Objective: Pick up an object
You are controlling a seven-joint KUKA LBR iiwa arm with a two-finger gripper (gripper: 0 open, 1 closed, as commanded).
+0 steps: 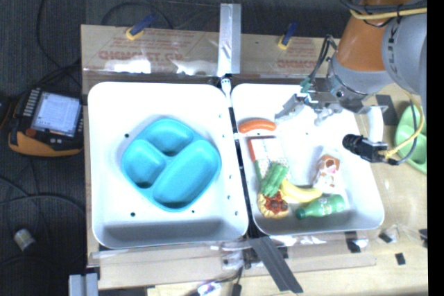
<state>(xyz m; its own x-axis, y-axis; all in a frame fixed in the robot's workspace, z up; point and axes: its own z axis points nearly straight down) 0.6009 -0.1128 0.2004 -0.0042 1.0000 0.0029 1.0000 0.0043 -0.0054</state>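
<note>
Step in hand: the approach. Nothing has been lifted; the arm (378, 45) reaches in from the right and the gripper (305, 107) hangs over the upper part of the right bin (374, 215).

Gripper: released, its two fingers spread apart with nothing between them, one pointing down-left toward the bin's middle wall, the other toward the bin's right side.

Objects to pick: all lie in the right bin. An orange sausage-like piece (257, 125) sits near the top left corner, closest to the gripper. Below it a small red-and-white box (262, 149), then a green bundle (272, 177), a banana (304, 192), a red-and-yellow item (272, 205), a green bottle (321, 206) along the bottom, and a small printed packet (328, 173) toward the right.

Left bin: the left bin (104, 149) carries a blue divided tray (170, 161), well apart from the gripper.

Hedge: the view is from above, so how high the gripper stands over the bin floor is hard to judge.

Next move calls for: choosing one target and lowering onto it with the fingers on either side. The orange piece looks the easiest, being near and lying alone; the lower heap is crowded, with the banana, bottle and green bundle touching or nearly so, and a grasp there risks catching two things or slipping off.

Risk: the orange piece lies just beside the bin's middle wall, so one finger may strike the wall.
</note>
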